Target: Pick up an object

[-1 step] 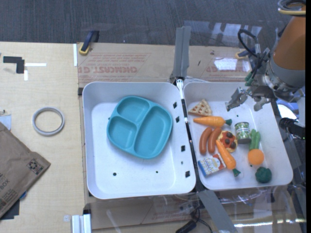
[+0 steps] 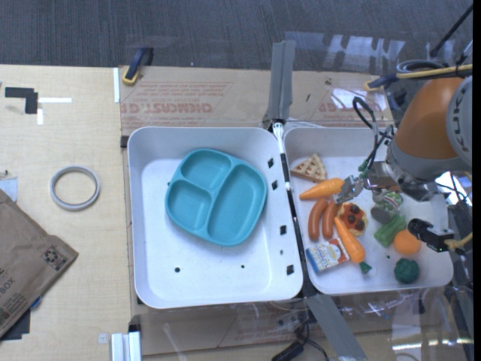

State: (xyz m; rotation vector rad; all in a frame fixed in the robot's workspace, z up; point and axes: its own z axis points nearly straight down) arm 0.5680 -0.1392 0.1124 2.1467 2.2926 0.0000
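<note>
Camera view, far left: brown cardboard box (image 2: 26, 265) at the bench edge, printed "BOX" in part; the rest of the print is too small to read.
Tape ring: a grey ring (image 2: 75, 187) lies flat on the bench, well apart from the bins.
Cardboard sheet: a sheet (image 2: 192, 96) behind the bins carries red lettering, upside down and not legible with certainty.
Left bin: a white bin (image 2: 150, 277) holds a blue divided plate (image 2: 216, 196) with three compartments.
Right bin: a white bin (image 2: 353, 147) holds toy food.
Waffle piece: a wedge (image 2: 309, 168) near the bin's back left corner.
Upper carrot: an orange carrot (image 2: 322, 189) lies slantwise, its right end touching the gripper tip.
Sausages: two (image 2: 321, 219), side by side below the carrot.
Carton: a small carton (image 2: 326, 256) with a blue label, text unreadable.
Lower carrot: a second carrot (image 2: 350, 242) lies just right of the carton.
Gripper: the gripper (image 2: 347, 189) sits low at the upper carrot's right end; how far the jaws stand apart cannot be told, nor whether anything lies between them.
Right edge: orange fruit (image 2: 406, 243), dark green ball (image 2: 406, 270).
</note>
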